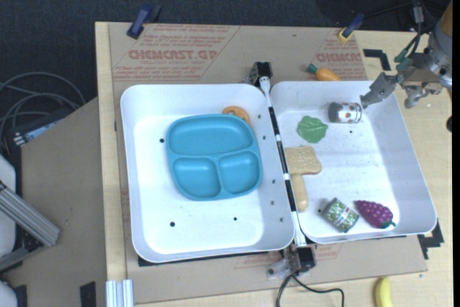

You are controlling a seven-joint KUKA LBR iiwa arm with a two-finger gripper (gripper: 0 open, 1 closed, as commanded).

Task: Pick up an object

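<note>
Over the far right corner of the right bin the gripper hangs with its two fingers spread apart and nothing between them. One finger slants down toward a little silver can lying on its side with a red-and-white end, and its tip looks like it's just touching or right beside the can, hard to say which from this angle.

Other stuff in that bin: a green leaf-shaped piece just left of the can, a tan cracker-looking slab near the divider, a small green tin and a bunch of purple grapes down at the near edge. The left bin has a blue divided plate and something orange-brown tucked behind it.

My guess is it's going for the can. To do that well I'd shift so the can sits centred between the fingers rather than off one tip, and close across the round body, not the ends, since a can on its side will roll away if it gets nudged first. It's close to the bin's far wall too, so come down straight and don't clip the rim
</note>
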